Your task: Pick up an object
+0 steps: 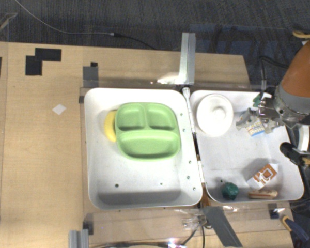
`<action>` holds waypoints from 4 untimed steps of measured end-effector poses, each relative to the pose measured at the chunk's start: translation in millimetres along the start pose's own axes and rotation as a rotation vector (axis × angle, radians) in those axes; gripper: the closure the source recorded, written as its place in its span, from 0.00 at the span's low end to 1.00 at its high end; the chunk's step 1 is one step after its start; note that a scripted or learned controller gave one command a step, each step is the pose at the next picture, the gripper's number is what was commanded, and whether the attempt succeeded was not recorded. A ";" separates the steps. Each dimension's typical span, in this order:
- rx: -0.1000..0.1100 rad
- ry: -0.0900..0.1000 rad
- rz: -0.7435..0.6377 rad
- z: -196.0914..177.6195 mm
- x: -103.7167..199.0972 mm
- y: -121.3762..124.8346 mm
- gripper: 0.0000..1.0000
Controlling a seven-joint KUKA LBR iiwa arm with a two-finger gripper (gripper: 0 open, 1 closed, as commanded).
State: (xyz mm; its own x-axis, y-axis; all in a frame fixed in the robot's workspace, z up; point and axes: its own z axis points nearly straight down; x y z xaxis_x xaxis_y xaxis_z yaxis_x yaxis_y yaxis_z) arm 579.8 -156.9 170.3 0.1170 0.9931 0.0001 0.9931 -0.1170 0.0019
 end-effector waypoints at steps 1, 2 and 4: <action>-0.015 -0.003 -0.099 70.0 -19.6 51.7 0.00; -0.031 -0.007 -0.254 71.8 -33.7 25.3 0.00; -0.041 -0.015 -0.254 57.9 -35.8 28.1 0.00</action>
State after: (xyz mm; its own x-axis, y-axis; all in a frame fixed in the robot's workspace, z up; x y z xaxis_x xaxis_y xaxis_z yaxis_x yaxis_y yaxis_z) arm 603.6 -195.8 112.5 -0.1357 0.9905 -0.0202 0.9898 0.1364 0.0402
